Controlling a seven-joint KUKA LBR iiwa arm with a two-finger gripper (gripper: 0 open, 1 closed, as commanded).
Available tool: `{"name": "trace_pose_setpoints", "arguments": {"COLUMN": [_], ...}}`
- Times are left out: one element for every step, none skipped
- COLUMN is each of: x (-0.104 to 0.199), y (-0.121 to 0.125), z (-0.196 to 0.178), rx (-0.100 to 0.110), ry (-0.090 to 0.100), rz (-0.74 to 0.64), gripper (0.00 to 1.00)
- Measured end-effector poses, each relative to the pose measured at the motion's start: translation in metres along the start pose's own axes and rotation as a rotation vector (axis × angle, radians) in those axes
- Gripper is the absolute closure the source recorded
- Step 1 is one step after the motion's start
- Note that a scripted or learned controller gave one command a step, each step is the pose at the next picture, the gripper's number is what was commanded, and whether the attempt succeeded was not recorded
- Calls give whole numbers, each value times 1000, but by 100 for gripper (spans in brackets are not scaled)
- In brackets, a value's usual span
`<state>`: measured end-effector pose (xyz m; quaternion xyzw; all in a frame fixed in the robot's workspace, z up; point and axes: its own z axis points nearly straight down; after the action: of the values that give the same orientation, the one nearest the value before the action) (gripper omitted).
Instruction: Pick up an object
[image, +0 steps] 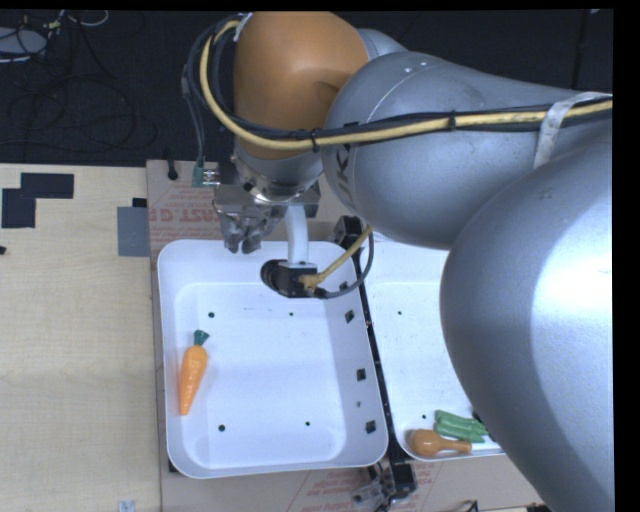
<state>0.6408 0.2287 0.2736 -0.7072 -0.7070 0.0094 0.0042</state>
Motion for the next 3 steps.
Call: {"name": "trace_pose_setpoints", "arguments": {"x": [-37,19,15], "y": [2,5,4], "z": [150,68,73], "rx": [1,-22,-16], "ry": [0,9,6], "rz": [3,-5,0], "gripper": [100,100,0]}}
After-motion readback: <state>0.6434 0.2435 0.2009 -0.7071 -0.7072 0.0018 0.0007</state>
